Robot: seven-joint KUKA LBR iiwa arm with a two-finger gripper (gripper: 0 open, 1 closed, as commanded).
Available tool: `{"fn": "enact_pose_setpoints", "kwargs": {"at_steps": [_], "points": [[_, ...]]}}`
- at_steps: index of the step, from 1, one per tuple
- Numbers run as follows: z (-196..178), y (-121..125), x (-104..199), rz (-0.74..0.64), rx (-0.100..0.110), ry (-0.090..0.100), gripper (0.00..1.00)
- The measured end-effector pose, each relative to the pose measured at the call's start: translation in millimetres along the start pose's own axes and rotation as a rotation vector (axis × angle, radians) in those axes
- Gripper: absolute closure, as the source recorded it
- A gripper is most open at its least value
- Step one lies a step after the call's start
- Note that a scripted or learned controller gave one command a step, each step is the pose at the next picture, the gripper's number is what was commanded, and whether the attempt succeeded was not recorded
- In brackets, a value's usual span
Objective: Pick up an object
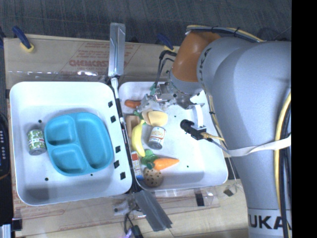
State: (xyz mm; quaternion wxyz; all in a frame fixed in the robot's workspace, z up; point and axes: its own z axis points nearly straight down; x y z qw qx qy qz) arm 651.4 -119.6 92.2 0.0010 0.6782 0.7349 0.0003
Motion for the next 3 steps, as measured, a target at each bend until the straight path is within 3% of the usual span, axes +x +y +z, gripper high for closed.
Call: {"fn": "enact_pose_setpoints", "kwargs": {"at_steps": [1,2,3], "points": [[-0.6,-66.4,-16.1,0.152,0.003,0.001,0.0],[-22.4,-59.4,-18.4,0.149,-0.019,-0.005,1.0],[-117.8,-26.7,14.1,0.173,-0.006,0.001,1.0]]}}
